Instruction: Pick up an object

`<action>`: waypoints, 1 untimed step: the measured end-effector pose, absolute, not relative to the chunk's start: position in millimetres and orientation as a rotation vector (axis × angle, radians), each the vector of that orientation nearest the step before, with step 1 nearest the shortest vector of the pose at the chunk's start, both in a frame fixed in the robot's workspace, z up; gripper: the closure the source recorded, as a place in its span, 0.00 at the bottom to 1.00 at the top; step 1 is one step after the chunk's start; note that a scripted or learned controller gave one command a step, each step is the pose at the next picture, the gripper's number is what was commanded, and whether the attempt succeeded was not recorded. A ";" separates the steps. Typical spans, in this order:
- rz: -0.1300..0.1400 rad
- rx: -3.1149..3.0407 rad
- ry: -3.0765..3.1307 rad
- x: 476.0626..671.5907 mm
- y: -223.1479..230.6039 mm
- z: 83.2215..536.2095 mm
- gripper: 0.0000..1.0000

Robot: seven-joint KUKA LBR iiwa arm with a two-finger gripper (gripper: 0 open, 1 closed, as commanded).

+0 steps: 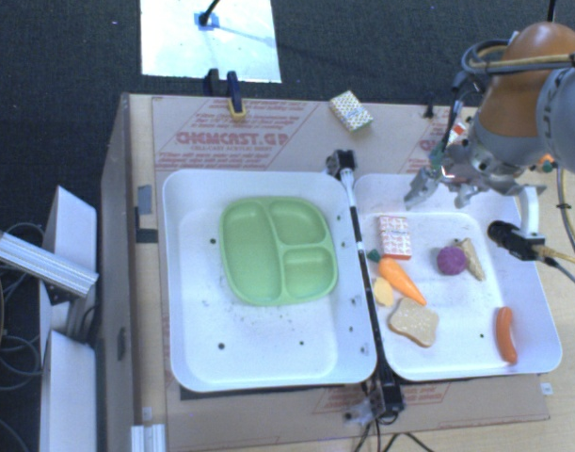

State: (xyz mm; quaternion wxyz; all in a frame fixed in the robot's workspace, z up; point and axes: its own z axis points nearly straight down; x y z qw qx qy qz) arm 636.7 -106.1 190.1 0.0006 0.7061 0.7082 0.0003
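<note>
The right bin [541, 347] holds one carrot [401, 280], one bread slice [414, 322], one sausage [505, 334], one purple ball [452, 259] and one patterned box [394, 236], while the gripper [444, 189] hangs above its far edge, fingers apart, holding nothing, and the left bin [188, 347] holds one green tray [277, 250].

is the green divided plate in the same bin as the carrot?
No: the green divided plastic plate lies in the left white bin, while the orange carrot lies in the right white bin.

Bright, even overhead light; soft shadows, slight blur (whites glare a little).
</note>
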 end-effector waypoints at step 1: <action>0.008 2.215 2.219 615.8 -124.2 89.0 0.00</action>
